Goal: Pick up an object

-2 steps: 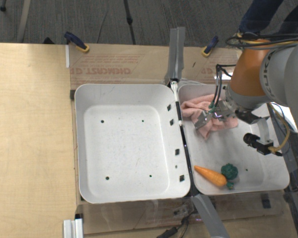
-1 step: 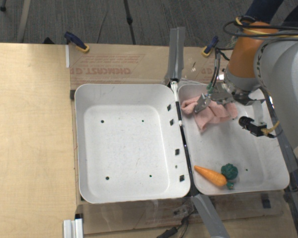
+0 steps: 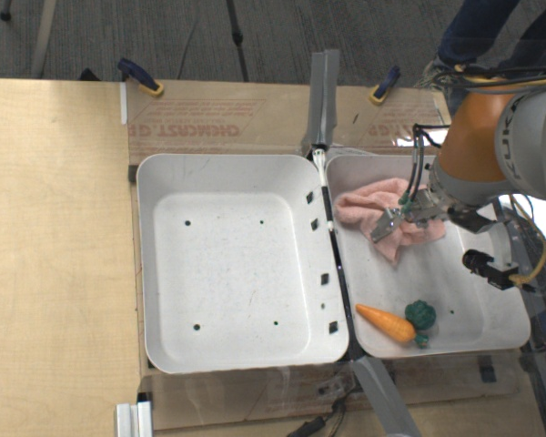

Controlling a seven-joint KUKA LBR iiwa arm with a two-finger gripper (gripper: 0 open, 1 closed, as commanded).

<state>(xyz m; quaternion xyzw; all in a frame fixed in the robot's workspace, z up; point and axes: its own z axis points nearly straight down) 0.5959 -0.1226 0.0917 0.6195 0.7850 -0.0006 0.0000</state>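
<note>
A crumpled pink cloth (image 3: 368, 202) lies in the back left part of the right bin (image 3: 478, 330). My gripper (image 3: 389, 224) is down on the cloth's right half, with pink folds bunched around its tip and a flap showing just below it. The wrist and orange band rise to the right of it. A toy carrot (image 3: 386, 323) with a green top (image 3: 420, 315) lies near the front of the same bin, well apart from the gripper.
The left bin (image 3: 164, 271) stands beside the right one, with a grey divider post (image 3: 323, 98) behind the seam. Black cable fittings (image 3: 488, 267) hang over the right bin's right side. Two clamps (image 3: 141, 76) hold the cardboard at the back.
</note>
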